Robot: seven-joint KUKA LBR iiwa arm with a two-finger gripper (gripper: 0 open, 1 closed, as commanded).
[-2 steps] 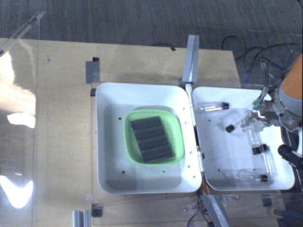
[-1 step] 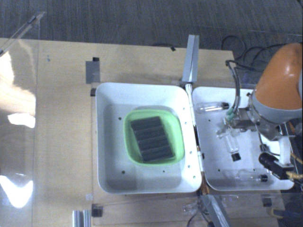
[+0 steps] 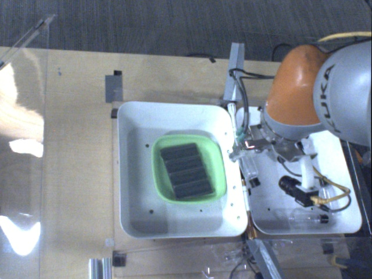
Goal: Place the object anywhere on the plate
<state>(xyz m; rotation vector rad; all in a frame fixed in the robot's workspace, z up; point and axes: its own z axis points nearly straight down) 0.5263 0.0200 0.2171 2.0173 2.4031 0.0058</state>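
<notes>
Block [image 3: 186, 170] lying flat on the green plate [image 3: 158, 156] in the left bin [image 3: 133, 214], arm [image 3: 302, 92] over the right bin [image 3: 340, 217]; we cannot tell its grip state, and we judge that any further move should stay high, clear of the plate.

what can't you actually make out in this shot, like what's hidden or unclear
- Gripper: in the camera view the arm's orange band and wrist cover it, so its fingers and any load are hidden.
- Right bin: the arm blocks much of its floor.
- Dark ridged object on the green plate: too blurred to identify.
- Black part with yellow cable: too small to name.
</notes>
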